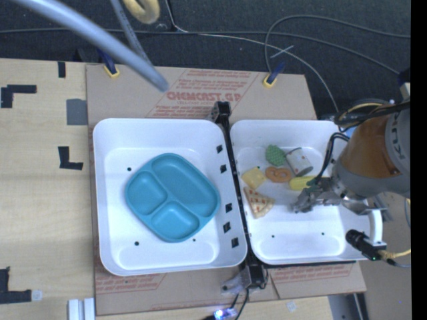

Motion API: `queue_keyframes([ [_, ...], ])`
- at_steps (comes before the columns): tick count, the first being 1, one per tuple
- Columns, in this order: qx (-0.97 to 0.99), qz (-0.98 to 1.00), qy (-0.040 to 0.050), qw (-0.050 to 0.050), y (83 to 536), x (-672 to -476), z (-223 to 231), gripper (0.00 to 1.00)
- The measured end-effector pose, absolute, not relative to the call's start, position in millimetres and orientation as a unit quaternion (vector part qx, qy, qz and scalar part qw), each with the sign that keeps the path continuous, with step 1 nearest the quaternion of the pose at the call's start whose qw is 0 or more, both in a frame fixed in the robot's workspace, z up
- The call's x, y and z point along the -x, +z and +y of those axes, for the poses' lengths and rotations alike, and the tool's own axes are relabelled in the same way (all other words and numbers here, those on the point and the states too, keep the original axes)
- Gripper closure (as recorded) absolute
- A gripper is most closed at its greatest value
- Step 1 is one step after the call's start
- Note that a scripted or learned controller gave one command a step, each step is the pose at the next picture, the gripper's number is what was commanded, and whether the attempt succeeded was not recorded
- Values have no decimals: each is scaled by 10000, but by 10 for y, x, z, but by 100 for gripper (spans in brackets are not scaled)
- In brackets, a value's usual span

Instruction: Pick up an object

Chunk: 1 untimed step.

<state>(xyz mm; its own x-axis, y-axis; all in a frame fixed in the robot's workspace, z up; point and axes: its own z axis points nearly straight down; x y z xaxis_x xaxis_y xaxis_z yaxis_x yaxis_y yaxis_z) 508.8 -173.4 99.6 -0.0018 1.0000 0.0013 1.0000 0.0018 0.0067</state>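
Observation:
Several small toy foods lie in the right bin (293, 245): a green piece (274, 155), a grey-white block (299, 159), an orange-brown round piece (278, 174), a yellow piece (253, 177), a pizza-like wedge (258, 203) and a thin yellow piece (300, 183). My gripper (305, 199) is low in this bin, just right of the thin yellow piece and below it, with the orange-banded wrist (367, 155) behind it. Nothing visible sits between its tips.
The left bin (110, 179) holds a blue divided tray (172, 196). A black divider clip (221, 112) joins the bins. Cables cross the dark floor behind, and a grey bar (87, 25) slants over the upper left.

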Motion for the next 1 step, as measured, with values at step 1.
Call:
queue_keyframes([
  [1,-7064,7078,9,22,1524,-5205,-1738,100],
])
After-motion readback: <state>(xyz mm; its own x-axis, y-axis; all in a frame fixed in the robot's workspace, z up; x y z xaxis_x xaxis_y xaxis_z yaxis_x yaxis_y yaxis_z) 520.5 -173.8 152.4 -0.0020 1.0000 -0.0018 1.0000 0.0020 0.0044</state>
